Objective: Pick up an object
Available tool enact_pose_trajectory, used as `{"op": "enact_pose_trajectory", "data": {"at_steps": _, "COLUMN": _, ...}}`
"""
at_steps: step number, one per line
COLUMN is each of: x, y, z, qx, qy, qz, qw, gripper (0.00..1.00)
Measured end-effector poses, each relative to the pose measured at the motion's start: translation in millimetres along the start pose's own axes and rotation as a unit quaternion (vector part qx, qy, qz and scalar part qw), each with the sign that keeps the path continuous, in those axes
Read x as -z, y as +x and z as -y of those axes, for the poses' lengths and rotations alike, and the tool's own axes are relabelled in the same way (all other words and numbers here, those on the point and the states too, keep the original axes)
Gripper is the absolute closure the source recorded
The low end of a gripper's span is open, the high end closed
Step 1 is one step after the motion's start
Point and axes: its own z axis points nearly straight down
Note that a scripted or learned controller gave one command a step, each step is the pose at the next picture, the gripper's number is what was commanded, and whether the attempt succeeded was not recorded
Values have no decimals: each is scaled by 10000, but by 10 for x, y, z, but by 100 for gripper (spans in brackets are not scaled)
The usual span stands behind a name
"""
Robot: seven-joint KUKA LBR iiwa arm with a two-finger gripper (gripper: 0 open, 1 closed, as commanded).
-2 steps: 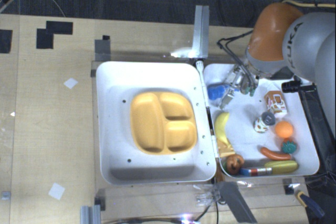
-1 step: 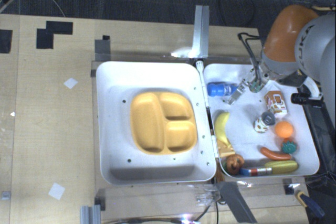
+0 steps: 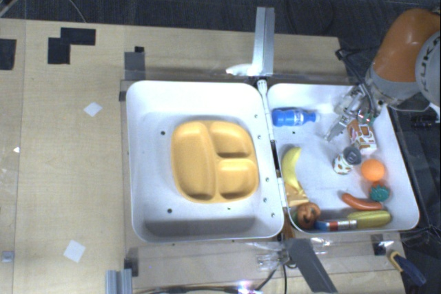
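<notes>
My gripper (image 3: 346,118) hangs over the back right part of the right bin (image 3: 318,148), its metal fingers (image 3: 337,130) spread open with nothing between them. An orange-and-white packet (image 3: 363,136) lies just to its right, partly under the wrist. A blue bottle (image 3: 293,117) lies to its left. In front of it are a small white bottle with a dark cap (image 3: 344,161) and an orange ball (image 3: 373,170). A banana (image 3: 292,169) lies along the bin's left wall.
The front of the right bin holds a red-brown apple (image 3: 307,213), a red sausage shape (image 3: 362,202), a teal piece (image 3: 380,193), a yellow-green item (image 3: 370,219) and a marker (image 3: 335,224). A yellow divided tray (image 3: 213,160) lies in the left bin (image 3: 148,148).
</notes>
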Motion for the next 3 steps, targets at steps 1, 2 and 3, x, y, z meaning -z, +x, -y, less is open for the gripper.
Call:
{"op": "enact_pose_trajectory", "data": {"at_steps": 1, "x": -1, "y": 368, "z": -632, "qx": -933, "qy": 33, "qz": -23, "qw": 9956, "gripper": 0}}
{"op": "enact_pose_trajectory", "data": {"at_steps": 2, "x": 231, "y": 325, "z": -61, "qx": -2215, "qy": 3, "qz": 5, "qw": 9752, "gripper": 0}}
{"op": "enact_pose_trajectory", "data": {"at_steps": 3, "x": 22, "y": 893, "z": 466, "qx": -2044, "qy": -11, "qz": 16, "qw": 9789, "gripper": 0}}
